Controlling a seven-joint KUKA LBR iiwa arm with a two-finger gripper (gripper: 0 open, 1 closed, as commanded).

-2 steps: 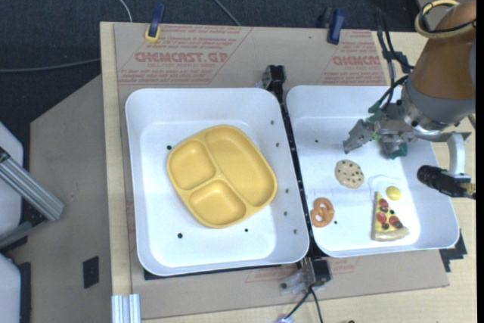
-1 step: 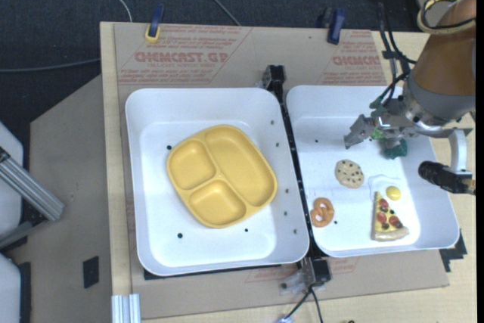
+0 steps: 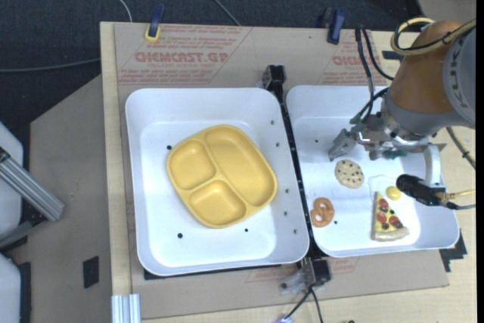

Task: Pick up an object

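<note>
Pizza slice (image 3: 389, 218) (right bin (image 3: 318, 111)) lies near the tool (image 3: 355, 144).

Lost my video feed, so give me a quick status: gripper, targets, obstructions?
Gripper above right bin, nothing between its fingers. Cookie just below it; pretzel and pizza slice nearer the front. Nothing blocking the cookie.

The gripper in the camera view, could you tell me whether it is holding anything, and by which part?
Nothing is held. The gripper hovers over the right white bin, just above the round speckled cookie, with nothing between its fingers.
</note>
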